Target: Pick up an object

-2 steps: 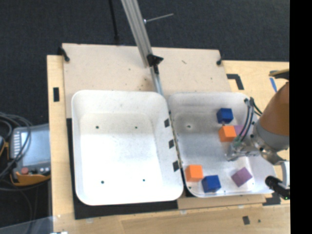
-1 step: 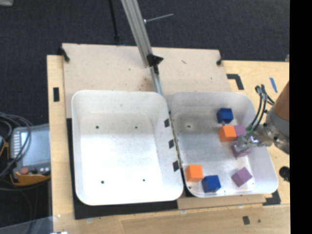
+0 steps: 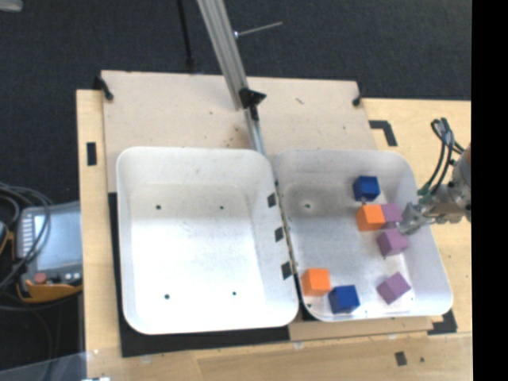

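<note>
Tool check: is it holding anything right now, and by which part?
Cannot be told. The tool sits low in the right bin, beside a purple block and an orange block, but no block visibly sits between its fingers.

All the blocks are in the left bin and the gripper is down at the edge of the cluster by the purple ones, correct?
Not quite: the camera view shows the blocks in the right bin, not the left bin. The rest stands: the gripper is down at the cluster's edge, beside a purple block and another purple block next to an orange block.
</note>
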Robot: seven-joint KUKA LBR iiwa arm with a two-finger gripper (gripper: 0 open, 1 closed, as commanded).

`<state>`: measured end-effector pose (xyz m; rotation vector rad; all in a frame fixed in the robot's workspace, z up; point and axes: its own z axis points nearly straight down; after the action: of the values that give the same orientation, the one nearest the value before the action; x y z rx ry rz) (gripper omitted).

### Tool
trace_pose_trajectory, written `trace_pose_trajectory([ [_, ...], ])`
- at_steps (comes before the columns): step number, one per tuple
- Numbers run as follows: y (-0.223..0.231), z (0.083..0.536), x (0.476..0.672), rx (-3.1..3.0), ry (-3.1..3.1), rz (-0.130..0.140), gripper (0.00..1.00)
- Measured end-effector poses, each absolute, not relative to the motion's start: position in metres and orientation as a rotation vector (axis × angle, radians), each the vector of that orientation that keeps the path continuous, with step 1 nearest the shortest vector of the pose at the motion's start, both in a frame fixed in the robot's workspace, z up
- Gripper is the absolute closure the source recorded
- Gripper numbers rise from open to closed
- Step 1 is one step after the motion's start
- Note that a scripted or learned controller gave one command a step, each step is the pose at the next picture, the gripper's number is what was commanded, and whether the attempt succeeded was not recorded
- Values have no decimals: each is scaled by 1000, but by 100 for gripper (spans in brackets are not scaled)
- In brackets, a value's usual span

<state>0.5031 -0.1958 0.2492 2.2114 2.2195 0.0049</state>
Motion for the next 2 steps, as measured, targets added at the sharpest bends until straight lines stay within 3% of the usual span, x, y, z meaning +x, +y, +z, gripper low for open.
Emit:
trace_pose_trajectory([
  [2, -97, 243, 521, 2214, 2232, 2, 100],
])
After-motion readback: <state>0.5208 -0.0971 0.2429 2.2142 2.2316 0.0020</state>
